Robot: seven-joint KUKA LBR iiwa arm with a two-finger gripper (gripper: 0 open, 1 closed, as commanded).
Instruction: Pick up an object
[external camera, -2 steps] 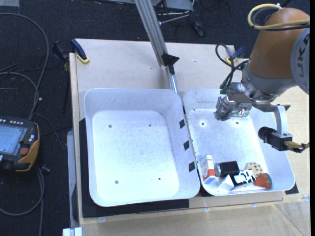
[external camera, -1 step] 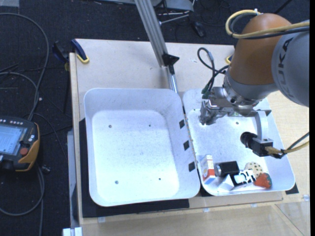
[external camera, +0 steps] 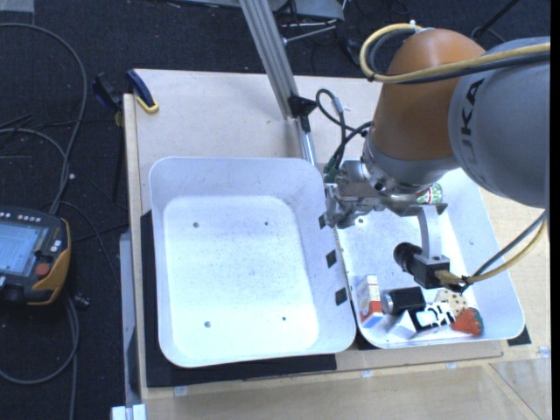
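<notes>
Fixed overhead camera, slanted down — both bins (external camera: 166, 191)

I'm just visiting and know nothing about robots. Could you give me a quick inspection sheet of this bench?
Surface: wooden bench bearing a left bin and a right bin.
Job's things: small objects bunched at the right bin's near end, among them a red and white carton and a red piece.
Clutter: blue and yellow tool on the bench's far left corner.
Grippers: gripper over the bins' shared edge; nothing seen in it.
Cables: yellow hose looping over the arm.
Surroundings: handheld controller on the dark floor.
</notes>
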